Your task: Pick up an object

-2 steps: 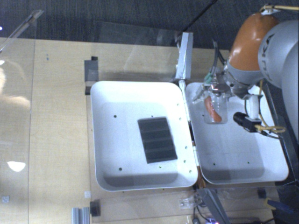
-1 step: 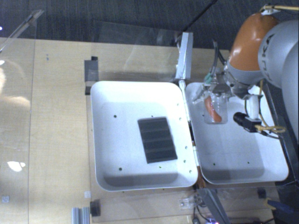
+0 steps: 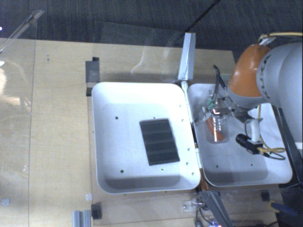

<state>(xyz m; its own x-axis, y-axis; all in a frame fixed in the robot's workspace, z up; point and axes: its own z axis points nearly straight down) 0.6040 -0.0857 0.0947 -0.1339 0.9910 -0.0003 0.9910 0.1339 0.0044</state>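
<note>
Gripper sits low in right bin, over a clear orange-tinted cup; can't tell fingers' state; cup's slick, may tip or slip w/ off-centre closing.

Two bins were set side by side on the surface. A ridged mat lay in the left bin; a cup stood in the right bin.

Dark ridged pad in left bin — hand over right bin.
</note>
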